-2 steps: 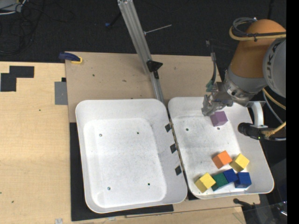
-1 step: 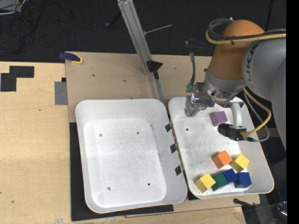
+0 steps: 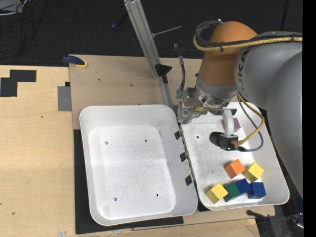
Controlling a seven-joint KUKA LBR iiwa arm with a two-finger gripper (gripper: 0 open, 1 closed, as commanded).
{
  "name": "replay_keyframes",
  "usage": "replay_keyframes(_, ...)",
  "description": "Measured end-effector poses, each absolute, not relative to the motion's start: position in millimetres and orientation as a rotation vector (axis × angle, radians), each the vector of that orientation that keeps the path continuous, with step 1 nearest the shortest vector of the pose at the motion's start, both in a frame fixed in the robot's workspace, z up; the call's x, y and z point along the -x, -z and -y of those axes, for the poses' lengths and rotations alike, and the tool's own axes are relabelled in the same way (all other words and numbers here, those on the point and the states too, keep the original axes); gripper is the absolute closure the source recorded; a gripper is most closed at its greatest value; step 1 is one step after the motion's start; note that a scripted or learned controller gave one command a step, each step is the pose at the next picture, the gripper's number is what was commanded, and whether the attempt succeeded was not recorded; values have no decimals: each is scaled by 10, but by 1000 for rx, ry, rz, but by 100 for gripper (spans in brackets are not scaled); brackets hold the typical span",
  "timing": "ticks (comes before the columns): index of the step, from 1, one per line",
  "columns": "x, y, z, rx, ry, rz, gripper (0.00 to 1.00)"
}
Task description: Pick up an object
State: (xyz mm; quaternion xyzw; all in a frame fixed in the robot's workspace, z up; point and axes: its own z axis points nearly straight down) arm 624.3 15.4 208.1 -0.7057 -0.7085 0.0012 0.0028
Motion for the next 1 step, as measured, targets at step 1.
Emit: replay_keyframes(1,-6227,-2267,-652,2214,1,2225,100)
